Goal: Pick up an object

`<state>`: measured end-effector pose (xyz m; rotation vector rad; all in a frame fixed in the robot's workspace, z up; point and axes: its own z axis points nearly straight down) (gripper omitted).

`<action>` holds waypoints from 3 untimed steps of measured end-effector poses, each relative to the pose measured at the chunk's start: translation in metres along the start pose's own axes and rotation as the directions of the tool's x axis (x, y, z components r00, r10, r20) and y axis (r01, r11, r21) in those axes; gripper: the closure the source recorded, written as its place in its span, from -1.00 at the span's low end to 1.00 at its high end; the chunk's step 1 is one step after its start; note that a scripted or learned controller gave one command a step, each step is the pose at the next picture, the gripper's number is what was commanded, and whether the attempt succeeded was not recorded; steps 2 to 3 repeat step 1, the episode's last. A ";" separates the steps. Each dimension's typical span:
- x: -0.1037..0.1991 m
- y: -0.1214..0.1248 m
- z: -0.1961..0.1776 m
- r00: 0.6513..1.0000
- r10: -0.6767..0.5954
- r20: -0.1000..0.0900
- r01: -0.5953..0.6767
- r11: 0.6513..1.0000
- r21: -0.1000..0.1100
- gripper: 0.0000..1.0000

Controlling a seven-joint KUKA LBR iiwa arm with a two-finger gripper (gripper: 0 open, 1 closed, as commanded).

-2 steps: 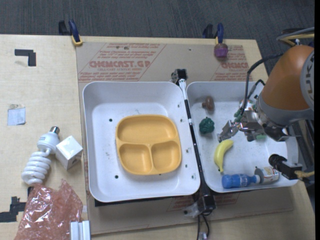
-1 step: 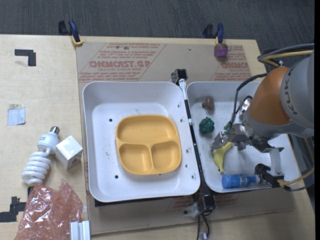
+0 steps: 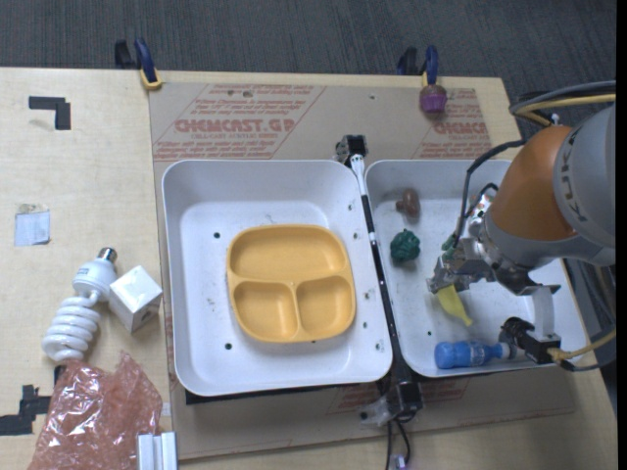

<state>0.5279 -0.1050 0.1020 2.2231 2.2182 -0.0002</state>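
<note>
In the right bin [image 3: 419, 327] lie a small brown lump [image 3: 408, 202] at the back, a dark green crumpled piece [image 3: 405, 246], a yellow banana-like piece [image 3: 455, 306] and a blue bottle [image 3: 470, 353] on its side along the front wall. My gripper [image 3: 449, 280] reaches down from the right into this bin. Its tip sits right at the upper end of the yellow piece, and I cannot tell whether it touches it. The green piece is a short way to its left. The arm's orange band [image 3: 529, 199] hangs over the bin's right half and hides the floor there.
The left bin [image 3: 196, 262] holds a yellow divided plate [image 3: 291, 282]. On the bench to the left lie a spiral light bulb [image 3: 80, 306], a white cube [image 3: 135, 297] and a pink plastic bag [image 3: 98, 419]. A purple object [image 3: 432, 97] sits behind the right bin.
</note>
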 end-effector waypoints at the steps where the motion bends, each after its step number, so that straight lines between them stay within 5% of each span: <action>1: 0.057 -0.050 -0.090 1.000 -0.002 0.000 0.002 1.000 0.001 1.00; 3: 0.057 -0.050 -0.090 1.000 -0.002 0.000 0.002 1.000 0.001 1.00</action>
